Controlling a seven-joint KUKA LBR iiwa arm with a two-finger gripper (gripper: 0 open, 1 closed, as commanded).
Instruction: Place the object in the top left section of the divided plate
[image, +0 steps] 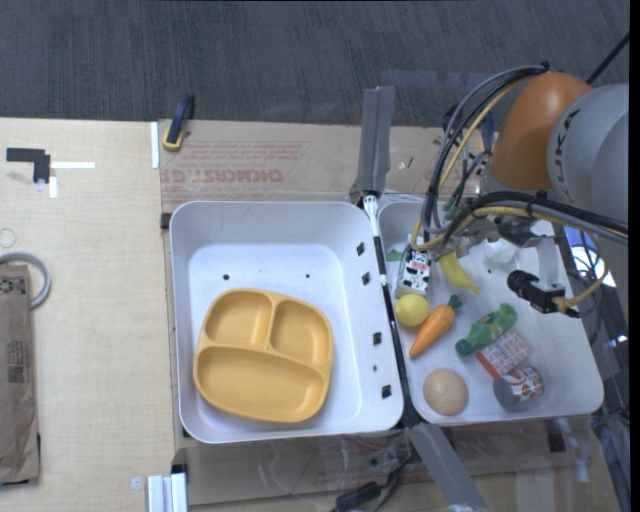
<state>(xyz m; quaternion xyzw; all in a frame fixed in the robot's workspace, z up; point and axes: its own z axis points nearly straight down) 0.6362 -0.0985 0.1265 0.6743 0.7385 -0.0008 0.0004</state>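
Here's the arm (560, 130) reaching in from the upper right of the frame, grey body, orange band, cables looping down over the right bin (585, 385). The gripper (418, 268) hangs low at that bin's upper left corner, just above the lemon (411, 309). Whether it is open or closed, I cannot tell; cables and its own body cover that part, and nothing can be seen held in it.

Down in the right bin, the lemon sits against the left wall, with a carrot (432, 329) just beside it, angled toward lower left. A banana (458, 272) lies just above the carrot, near the gripper. A green toy (488, 330) sits right of the carrot, a red-and-white packet (504, 352) under it, and a can (519, 386) on its side toward the lower right. An egg-shaped brown thing (445, 391) rests at the bottom.

Over in the left bin (190, 300), the yellow plate (264, 354) lies in the lower half, three sections, all bare. Its top left section (238, 318) has nothing in it.

At far left, a brown bag (17, 380) lies on the bench (80, 250).
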